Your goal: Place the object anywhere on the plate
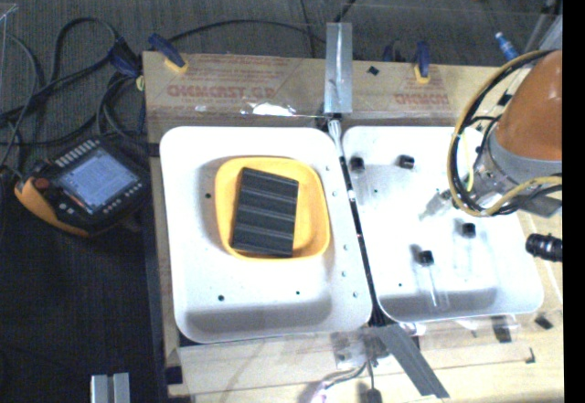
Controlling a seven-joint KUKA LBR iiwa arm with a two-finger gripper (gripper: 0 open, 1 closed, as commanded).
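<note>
Two shallow white bins sit side by side on the tabletop (pixel 274 365). The left bin (pixel 183 301) holds a yellow plate (pixel 224 182) with rounded corners, placed near the middle of the bin. On the plate lies a dark ribbed block (pixel 266 210), flat and turned at a slight angle, its whole outline inside the plate's rim. It touches nothing but the plate.

The right bin (pixel 402 282) holds a few small dark pieces scattered across its floor: two near the upper left (pixel 356 162) and (pixel 406 161), one lower down toward the left (pixel 425 257), and one near the middle right (pixel 467 229). They lie well apart from each other.

The arm (pixel 535 118) comes in from the right, its orange band above the grey wrist, with cables looped around it. The tool (pixel 437 206) hangs over the right bin, well apart from the plate and the block; it is too small and pale against the white floor to tell whether it is spread or pressed together, and nothing can be seen between its tips.

A handheld control pad (pixel 87 186) with a lit screen lies on the floor to the left of the tabletop, with black cables (pixel 82 54) trailing beside it.
</note>
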